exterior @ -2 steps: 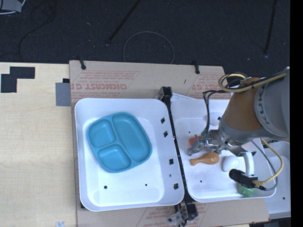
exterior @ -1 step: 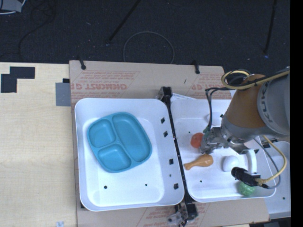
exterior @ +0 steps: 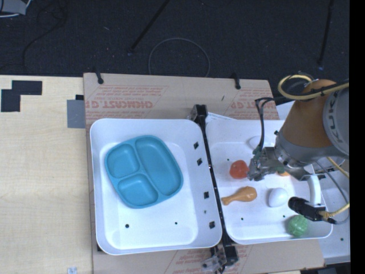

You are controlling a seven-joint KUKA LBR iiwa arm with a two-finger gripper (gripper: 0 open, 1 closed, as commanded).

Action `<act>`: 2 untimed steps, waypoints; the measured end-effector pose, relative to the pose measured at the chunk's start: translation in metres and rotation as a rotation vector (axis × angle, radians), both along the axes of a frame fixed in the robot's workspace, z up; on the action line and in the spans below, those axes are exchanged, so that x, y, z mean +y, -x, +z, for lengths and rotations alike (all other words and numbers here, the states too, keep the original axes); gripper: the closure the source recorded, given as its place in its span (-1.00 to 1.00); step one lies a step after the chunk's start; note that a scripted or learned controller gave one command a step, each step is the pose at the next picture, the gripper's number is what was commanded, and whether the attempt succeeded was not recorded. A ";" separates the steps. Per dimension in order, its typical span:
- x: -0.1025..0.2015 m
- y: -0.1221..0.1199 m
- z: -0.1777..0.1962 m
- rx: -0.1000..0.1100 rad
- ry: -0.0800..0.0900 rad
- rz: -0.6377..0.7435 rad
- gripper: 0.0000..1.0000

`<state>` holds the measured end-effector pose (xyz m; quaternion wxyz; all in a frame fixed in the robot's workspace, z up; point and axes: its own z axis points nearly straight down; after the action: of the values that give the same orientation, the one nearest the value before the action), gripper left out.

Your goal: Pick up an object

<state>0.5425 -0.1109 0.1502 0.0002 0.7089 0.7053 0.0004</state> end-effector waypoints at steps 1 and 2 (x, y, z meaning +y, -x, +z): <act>-0.011 0.001 0.058 -0.002 0.001 -0.002 1.00; -0.012 0.000 0.094 -0.001 0.001 0.005 1.00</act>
<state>0.5423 -0.1227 0.2438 0.0006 0.7070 0.7072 0.0004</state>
